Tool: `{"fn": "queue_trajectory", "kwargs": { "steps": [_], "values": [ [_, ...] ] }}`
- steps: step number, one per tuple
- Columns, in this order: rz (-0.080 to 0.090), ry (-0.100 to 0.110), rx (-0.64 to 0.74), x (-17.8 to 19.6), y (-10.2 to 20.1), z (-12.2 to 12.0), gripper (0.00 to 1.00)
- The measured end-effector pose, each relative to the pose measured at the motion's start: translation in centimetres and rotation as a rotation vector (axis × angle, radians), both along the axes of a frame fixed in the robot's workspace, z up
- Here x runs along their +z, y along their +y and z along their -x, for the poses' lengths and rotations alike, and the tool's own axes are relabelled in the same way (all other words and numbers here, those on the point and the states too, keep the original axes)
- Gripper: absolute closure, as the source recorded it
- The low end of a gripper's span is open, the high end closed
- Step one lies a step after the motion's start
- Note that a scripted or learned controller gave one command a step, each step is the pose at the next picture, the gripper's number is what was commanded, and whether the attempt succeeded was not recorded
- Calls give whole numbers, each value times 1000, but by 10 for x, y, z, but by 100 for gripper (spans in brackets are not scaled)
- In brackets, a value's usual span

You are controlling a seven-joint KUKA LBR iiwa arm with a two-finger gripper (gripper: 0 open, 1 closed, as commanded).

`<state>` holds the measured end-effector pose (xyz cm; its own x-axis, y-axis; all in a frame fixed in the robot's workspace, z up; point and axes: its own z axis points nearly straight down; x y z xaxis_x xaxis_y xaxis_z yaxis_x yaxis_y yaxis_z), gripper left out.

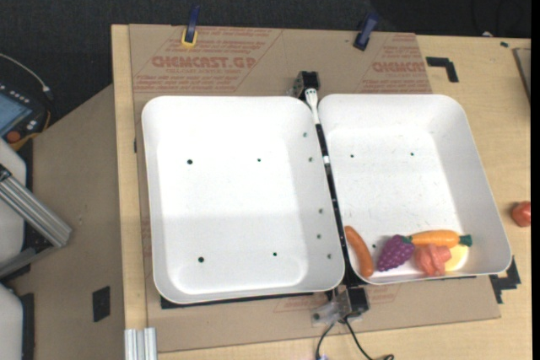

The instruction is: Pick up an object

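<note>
Toy foods lie along the near edge of the right bin (405, 122). An orange sausage-shaped piece (359, 251) rests against the bin's left wall. Beside it sits a purple grape bunch (394, 253). An orange carrot with a green tip (439, 239) lies to the right of the grapes, above a red piece (430, 260) and a pale yellow piece (456, 258).
The left bin (169, 181) stands next to the right one on a cardboard sheet (253, 55). A small red object (521, 214) lies on the bench right of the right bin. Blue clamps (191, 25) hold the cardboard's far edge.
</note>
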<state>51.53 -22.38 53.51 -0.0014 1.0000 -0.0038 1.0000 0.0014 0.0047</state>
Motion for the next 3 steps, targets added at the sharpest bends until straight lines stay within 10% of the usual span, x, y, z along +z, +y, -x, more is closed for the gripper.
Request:
{"fn": "queue_trajectory", "kwargs": {
  "steps": [1, 2, 3],
  "values": [
    [-4, 8, 1, -34, 1, -37, 100],
    [-3, 2, -4, 1, 0, 39, 100],
    [-1, 1, -1, 0, 0, 30, 100]
  ]
}}
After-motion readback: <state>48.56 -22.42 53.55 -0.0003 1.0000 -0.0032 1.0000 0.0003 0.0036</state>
